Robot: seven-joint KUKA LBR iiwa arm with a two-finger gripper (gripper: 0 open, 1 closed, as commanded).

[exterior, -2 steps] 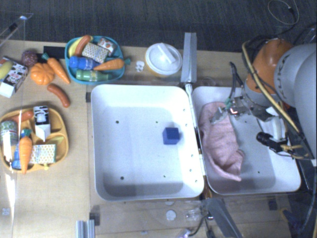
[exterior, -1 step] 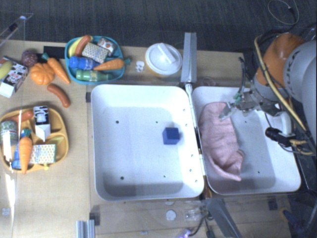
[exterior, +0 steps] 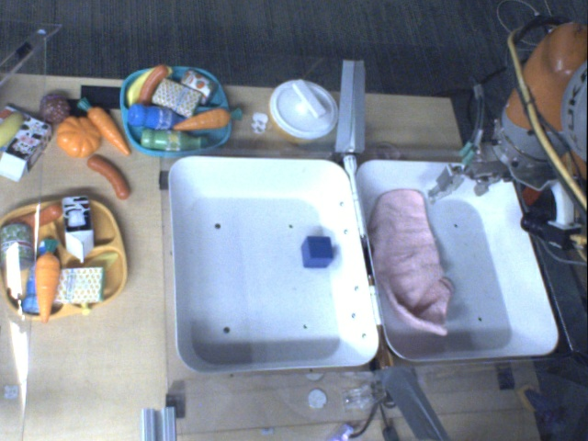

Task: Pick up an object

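A blue cube (exterior: 318, 251) sits alone mid-floor in the left bin (exterior: 197, 177). A rolled pink cloth (exterior: 411, 257) fills the left side of the right bin (exterior: 514, 338). The end effector (exterior: 457, 178) hovers beside the cloth's top end, fingers parted, gripping nothing.

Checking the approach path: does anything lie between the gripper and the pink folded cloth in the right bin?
Nothing visible does. The gripper hangs beside the pink folded cloth's upper end, with bare white right bin floor between them.
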